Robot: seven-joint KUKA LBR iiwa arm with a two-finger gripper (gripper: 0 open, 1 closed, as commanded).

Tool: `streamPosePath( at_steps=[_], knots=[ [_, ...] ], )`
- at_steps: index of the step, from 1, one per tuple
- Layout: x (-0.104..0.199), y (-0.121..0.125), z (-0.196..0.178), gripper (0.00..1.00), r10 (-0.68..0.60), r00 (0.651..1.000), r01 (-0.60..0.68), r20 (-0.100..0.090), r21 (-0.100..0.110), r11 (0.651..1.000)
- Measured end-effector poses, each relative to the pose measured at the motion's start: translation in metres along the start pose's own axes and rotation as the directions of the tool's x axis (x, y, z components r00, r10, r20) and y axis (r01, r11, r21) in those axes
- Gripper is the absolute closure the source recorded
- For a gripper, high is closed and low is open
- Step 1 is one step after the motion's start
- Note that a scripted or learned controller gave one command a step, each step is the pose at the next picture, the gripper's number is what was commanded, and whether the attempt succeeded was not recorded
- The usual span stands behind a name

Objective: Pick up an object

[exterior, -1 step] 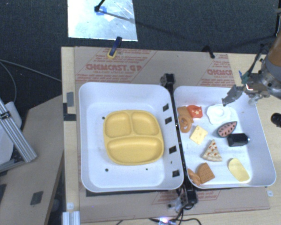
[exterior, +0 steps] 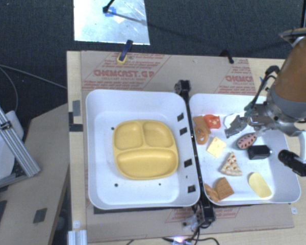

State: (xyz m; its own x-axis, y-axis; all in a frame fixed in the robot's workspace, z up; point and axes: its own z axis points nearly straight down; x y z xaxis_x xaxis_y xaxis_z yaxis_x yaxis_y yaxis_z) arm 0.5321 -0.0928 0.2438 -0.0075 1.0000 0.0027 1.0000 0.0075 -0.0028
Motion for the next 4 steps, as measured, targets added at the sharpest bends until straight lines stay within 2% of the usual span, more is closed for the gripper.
streamPosePath(
  at_steps=[1, 2, 3, 4],
  knots=[
    [0.034, -0.048, 0.063, 0.00, 0.005, 1.000, -0.005, -0.001, 0.005, 1.000],
    [0.100, -0.043, -0.048, 0.00, -0.004, 1.000, 0.004, 0.001, -0.015, 1.000],
    [0.157, -0.045, 0.032, 0.00, -0.002, 1.000, 0.002, 0.001, 0.003, 1.000],
    [0.024, 0.026, 0.061, 0.00, 0.015, 1.000, -0.015, 0.008, -0.009, 1.000]
  ],
)
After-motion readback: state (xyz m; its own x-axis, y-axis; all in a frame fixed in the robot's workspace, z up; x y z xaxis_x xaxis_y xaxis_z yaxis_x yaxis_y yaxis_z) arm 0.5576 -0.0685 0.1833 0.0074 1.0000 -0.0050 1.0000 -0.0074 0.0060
